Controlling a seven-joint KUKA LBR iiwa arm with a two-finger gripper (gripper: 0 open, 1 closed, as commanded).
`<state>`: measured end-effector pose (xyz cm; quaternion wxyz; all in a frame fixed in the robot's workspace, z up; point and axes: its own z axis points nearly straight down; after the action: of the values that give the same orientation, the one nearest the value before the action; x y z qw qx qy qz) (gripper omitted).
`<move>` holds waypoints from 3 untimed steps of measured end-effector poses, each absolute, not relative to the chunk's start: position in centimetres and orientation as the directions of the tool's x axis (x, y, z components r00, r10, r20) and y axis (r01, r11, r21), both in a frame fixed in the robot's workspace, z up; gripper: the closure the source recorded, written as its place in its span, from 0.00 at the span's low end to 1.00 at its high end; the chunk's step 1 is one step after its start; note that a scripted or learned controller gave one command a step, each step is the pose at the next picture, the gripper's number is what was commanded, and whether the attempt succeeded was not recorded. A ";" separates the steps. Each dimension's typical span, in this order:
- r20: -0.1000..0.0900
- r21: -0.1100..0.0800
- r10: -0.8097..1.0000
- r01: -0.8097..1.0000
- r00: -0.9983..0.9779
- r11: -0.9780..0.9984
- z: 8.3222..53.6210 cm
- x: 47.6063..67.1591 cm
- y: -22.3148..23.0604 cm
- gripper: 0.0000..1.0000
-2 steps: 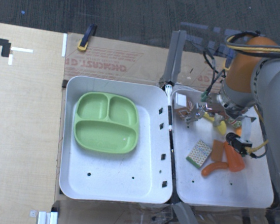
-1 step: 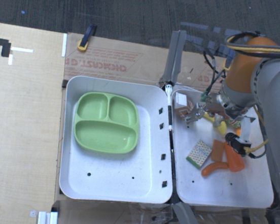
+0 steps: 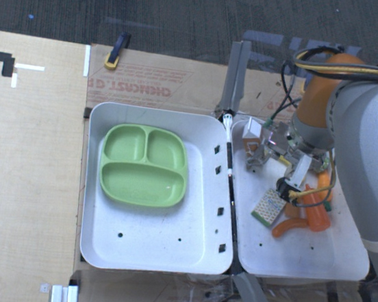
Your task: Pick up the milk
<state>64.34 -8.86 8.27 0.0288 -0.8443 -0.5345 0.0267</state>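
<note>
The milk (image 3: 250,131), a small white carton with a red-brown patch, lies in the far left corner of the right bin (image 3: 313,256). My gripper (image 3: 257,160) hangs low over that bin, just in front of the carton and close to it. I cannot make out whether it touches the carton. The grey arm with its orange band (image 3: 323,102) reaches in from the right.
A green and beige packet (image 3: 268,207) and several orange toy foods (image 3: 305,212) lie in the middle of the right bin, right of the gripper. The left bin (image 3: 142,244) holds a green divided plate (image 3: 145,165). A divider wall (image 3: 229,187) separates the bins.
</note>
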 end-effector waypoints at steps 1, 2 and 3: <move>-0.015 -0.075 0.904 0.901 0.428 -0.428 8.3 64.4 -8.9 0.00; -0.015 -0.075 0.904 0.901 0.428 -0.428 8.3 64.4 -8.9 0.00; -0.015 -0.074 0.903 0.901 0.428 -0.428 8.3 64.4 -8.9 0.00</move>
<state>64.38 -8.90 8.26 0.0274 -0.8446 -0.5340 0.0260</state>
